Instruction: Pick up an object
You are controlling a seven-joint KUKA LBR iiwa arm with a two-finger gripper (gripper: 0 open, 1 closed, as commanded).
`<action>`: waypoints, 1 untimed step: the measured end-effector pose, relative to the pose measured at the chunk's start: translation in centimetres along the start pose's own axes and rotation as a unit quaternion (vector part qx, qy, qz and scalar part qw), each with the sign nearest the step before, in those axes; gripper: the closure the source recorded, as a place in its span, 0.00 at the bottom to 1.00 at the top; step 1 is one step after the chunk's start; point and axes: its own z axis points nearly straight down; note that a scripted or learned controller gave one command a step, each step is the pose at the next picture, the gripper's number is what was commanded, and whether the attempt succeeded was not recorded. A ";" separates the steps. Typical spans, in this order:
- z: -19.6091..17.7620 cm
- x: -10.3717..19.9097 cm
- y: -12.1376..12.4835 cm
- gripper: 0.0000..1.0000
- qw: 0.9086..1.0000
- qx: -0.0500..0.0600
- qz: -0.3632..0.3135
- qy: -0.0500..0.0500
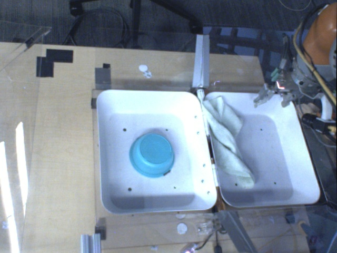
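Over the right bin's [295, 194] far right corner hangs the gripper [274, 96], fingers spread apart, nothing between them. Along that bin's left edge lies a crumpled white cloth [227, 144]. A blue bowl [152, 154] sits upside down mid-left bin [113, 194].

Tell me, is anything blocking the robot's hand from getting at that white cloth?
Nothing visible. The hand hangs over the far right corner of the right bin, and the cloth lies uncovered along that bin's left side.
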 end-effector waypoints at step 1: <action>-1.2 0.1 0.2 1.00 1.000 -0.003 -0.004 -0.001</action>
